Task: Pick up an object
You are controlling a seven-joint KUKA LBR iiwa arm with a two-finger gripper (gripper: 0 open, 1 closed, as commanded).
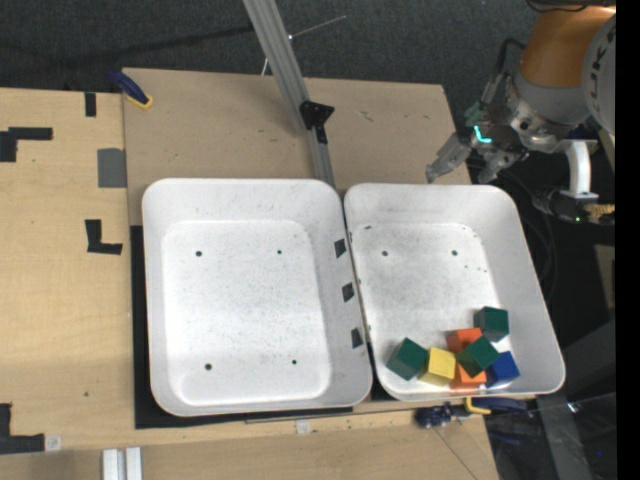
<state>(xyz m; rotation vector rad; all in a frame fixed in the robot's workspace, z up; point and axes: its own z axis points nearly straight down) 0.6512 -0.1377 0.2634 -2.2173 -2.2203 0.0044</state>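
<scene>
We see two white bins side by side on the bench [240,108]. The left bin [150,268] shows only its speckled floor. A slanted metal rail [285,58] crosses the bench above the seam between the bins.

In the right bin [520,248], the blocks sit bunched in the near right corner. From the left we find a dark green block [407,358], then a yellow block [440,365] touching it, then an orange block [463,340] with a second green block [479,354] lying against it, a blue block [503,368] at the wall, and a third green block [492,320] just above the cluster.

Further right, the gripper [462,160] hangs past the far right corner of the right bin, outside its rim, at the end of the arm [560,58]. Its two fingers stand apart, with nothing between them. The blocks lie well apart from the jaws, at the opposite, near end of the same bin.
</scene>
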